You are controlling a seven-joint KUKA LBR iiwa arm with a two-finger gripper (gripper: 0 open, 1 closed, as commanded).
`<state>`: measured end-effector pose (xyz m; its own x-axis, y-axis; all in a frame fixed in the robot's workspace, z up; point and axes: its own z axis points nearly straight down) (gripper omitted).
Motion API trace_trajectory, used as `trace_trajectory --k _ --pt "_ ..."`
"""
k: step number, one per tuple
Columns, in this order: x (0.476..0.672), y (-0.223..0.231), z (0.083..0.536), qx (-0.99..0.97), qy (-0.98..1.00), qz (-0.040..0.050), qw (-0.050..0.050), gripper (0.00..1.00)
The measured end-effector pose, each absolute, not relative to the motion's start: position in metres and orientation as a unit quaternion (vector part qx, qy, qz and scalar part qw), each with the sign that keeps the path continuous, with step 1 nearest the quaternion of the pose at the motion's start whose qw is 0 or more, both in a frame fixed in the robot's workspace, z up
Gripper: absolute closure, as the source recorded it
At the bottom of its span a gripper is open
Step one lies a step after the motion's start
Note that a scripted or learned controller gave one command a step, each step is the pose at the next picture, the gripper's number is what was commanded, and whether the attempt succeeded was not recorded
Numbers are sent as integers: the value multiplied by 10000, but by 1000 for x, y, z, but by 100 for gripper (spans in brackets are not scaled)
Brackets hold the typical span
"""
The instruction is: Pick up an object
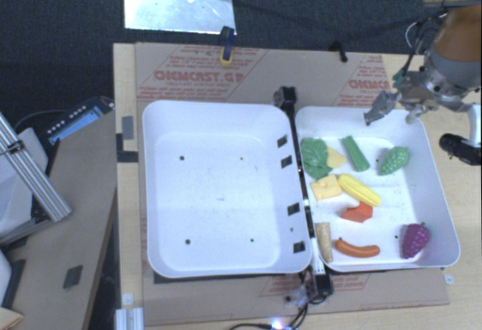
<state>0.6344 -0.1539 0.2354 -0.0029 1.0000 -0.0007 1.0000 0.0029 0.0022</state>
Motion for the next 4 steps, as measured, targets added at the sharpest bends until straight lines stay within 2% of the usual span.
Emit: trace_trajectory --k 1,2,3,4 --pt "641 -113 96 7063 7079 13 19 0" --pt "582 -89 90 7066 7076 -9 -21 0" --pt "516 -83 84 7071 7071 -9 -20 0" --pt "520 -83 95 7064 7078 14 13 100"
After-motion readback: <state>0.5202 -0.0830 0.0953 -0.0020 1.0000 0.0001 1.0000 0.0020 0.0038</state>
